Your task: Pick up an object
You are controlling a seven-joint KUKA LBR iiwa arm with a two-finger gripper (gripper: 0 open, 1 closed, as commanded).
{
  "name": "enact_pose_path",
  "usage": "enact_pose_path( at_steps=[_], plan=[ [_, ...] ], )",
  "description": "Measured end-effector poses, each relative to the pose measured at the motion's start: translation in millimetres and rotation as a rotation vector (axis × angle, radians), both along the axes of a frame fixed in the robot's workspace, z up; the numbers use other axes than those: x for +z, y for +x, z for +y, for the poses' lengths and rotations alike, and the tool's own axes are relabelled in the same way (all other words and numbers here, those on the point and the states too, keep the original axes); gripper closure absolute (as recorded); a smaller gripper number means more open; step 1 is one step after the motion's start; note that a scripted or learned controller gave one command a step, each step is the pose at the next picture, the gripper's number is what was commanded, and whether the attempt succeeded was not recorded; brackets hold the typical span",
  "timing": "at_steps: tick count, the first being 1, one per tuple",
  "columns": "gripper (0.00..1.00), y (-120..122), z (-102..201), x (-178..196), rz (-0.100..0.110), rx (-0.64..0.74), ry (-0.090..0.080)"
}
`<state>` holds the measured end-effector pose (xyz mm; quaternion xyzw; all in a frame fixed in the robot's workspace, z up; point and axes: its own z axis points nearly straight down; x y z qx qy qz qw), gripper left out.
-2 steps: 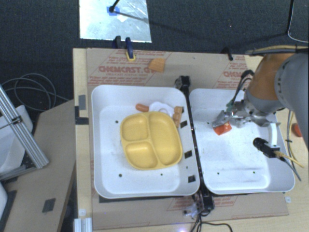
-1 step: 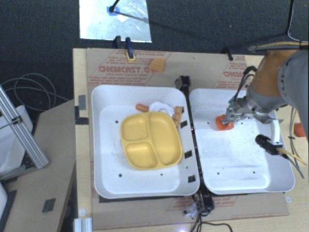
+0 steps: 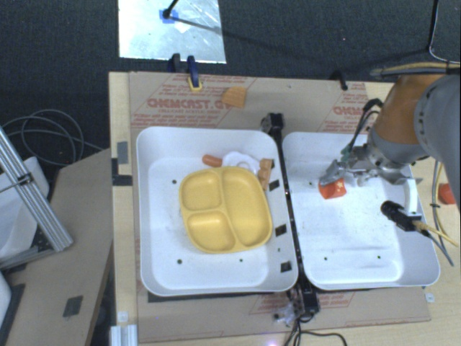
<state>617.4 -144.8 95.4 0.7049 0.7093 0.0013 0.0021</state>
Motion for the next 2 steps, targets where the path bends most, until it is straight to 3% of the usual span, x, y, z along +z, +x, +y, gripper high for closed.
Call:
enact_pose_path(
  at_steps=[1,2],
  plan=[
    [1.00,1.1,0.0,11.3,-0.004,0.001,0.000],
    [0.00,0.9,0.0,10.9,-0.003,0.001,0.000]
  ],
)
